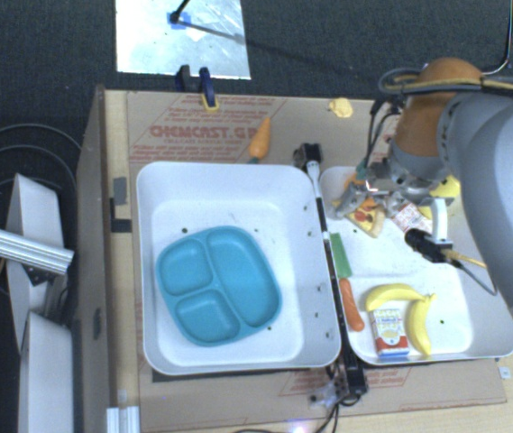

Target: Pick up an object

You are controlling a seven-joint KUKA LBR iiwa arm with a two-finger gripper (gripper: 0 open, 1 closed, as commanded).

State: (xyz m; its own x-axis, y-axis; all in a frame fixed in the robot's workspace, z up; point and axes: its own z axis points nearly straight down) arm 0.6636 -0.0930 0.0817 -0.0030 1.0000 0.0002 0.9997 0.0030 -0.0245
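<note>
Right bin (486, 336): shallow, white, smooth plastic with rounded corners; its right part is covered by the grey arm (499, 179).
- Tool (369, 197): low over the bin's far left corner. Its lower end merges with the clutter beneath; whether it is spread or pressed together cannot be told.
- Tan and orange piece (367, 216): irregular, blocky, directly under the tool and seemingly touching it. What it is cannot be made out.
- Red-and-white packet (407, 216): flat, crumpled, just right of that piece, partly under the wrist.
- Two bananas, smooth yellow: one curved banana (391, 293) lying across, one upright banana (418, 325) beside it, both at the near end, well apart from the tool.
- Small carton (389, 334): boxy, orange, white and red, between the bananas.
- Orange carrot shape (352, 305): tapered, along the bin's left wall.
- Green strip (340, 255): flat, on the same wall, farther back.

Left bin (161, 197): same make.
- Blue plate (217, 282): matte, rounded, three compartments.

Table (211, 120): brown board with red print.
- Second carrot shape (259, 140) and a small yellow lump (340, 107), beyond the bins.
</note>
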